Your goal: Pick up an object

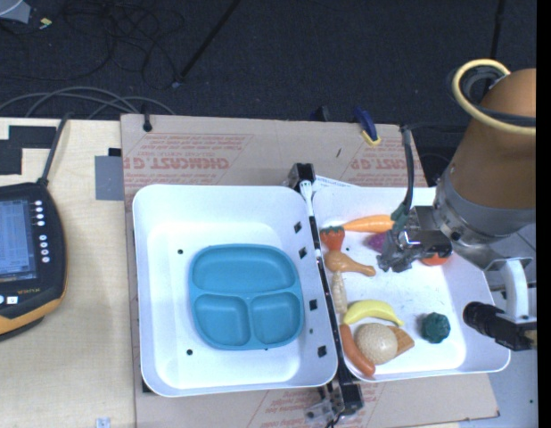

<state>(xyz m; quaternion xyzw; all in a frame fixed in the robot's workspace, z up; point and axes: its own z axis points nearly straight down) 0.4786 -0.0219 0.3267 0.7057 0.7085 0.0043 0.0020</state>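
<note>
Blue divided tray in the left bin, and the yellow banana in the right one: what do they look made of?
The blue three-compartment tray looks like moulded plastic: one even colour, rounded walls, a soft sheen. The yellow banana seems to be a plastic toy, smooth and uniformly bright, though this view leaves that open. The white bin under the tray also looks like smooth plastic.

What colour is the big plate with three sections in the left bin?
The plate is light blue, seen in the camera view.

Two bins sit side by side: the left bin (160, 221) holds a divided tray (244, 294); the right bin (467, 346) holds toy foods (374, 328).
</note>
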